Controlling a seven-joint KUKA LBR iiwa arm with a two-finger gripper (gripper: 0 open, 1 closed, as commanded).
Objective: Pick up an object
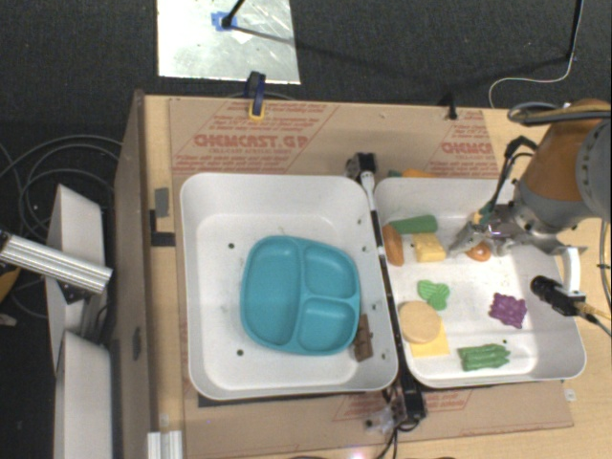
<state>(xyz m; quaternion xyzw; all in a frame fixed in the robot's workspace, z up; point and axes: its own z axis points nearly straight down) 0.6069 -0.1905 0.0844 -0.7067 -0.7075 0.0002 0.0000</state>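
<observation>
The small orange piece lies in the upper right part of the right bin, right under the hand, and looks the likeliest target. It reads as a little plastic toy food: light, stiff and smooth, so probably apt to skid on the bin floor unless pinched squarely across its narrow width. Whether the hand is spread or clenched cannot be told at this size, and nothing shows as held.

Just left of it sits a yellow block, with a green piece above that and an orange carrot-like stick along the bin's left wall. Lower down lie a green leafy toy, a round tan biscuit on a yellow slab, a green pod and purple grapes (all equally light, by the look).

The left bin, mid-frame, holds a teal divided plate; both bins rest on the cardboard-covered worktop.
</observation>
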